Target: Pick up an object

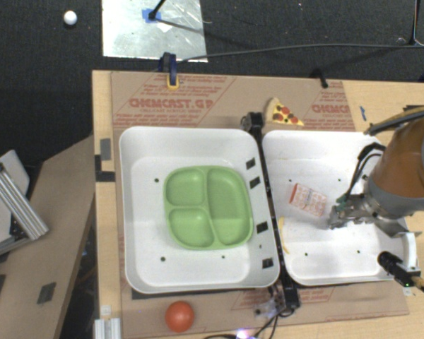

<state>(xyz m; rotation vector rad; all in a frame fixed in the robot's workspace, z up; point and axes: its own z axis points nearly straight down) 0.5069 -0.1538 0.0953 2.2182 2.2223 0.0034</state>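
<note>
you are watching the gripper [337,217] hovering in the right bin [318,270], just right of the small packet [309,198]; i cannot tell its state, and the pickup is looking not yet done.

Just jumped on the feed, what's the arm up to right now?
The arm has reached into the right bin, and its pincer sits low just beside a small red-and-white packet lying on the bin floor. I can't tell whether it has any hold on the packet. The left bin holds a green divided plate. A toy pizza slice and a red ball lie outside the bins on the bench.
</note>
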